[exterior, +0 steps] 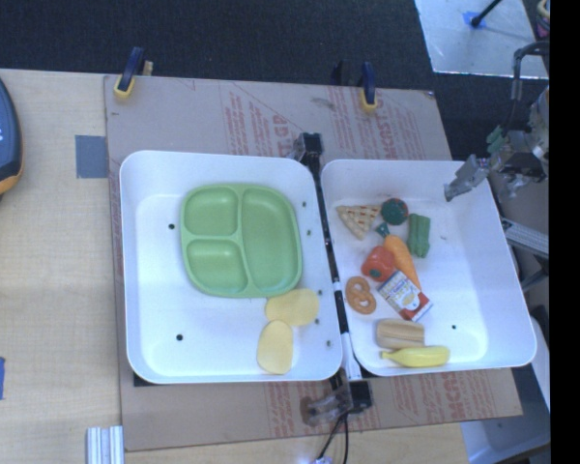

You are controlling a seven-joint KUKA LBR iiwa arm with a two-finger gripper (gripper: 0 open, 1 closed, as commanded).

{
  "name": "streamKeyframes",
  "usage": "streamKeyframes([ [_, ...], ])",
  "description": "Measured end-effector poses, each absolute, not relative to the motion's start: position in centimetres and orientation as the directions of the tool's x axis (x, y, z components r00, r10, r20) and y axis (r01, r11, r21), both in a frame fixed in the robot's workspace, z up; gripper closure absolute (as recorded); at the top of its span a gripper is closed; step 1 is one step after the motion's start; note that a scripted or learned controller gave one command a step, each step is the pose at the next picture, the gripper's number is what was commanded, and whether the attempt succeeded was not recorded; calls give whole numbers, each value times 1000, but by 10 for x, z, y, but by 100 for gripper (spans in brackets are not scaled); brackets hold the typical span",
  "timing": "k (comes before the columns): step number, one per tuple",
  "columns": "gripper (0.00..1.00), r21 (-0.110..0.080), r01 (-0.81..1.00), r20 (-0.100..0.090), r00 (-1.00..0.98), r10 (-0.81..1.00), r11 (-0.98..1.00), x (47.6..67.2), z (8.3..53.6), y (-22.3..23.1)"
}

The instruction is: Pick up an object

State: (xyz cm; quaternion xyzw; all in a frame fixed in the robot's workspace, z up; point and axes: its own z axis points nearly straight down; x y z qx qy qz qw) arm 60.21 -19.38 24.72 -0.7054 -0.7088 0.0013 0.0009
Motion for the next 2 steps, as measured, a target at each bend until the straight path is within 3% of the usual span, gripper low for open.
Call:
streamKeyframes([
  [1, 0, -8, 1000, 1, -8, 1000, 8, 643, 151, -176],
  [2, 0, -8, 1000, 0, -5, 1000, 5, 621, 89, -169],
])
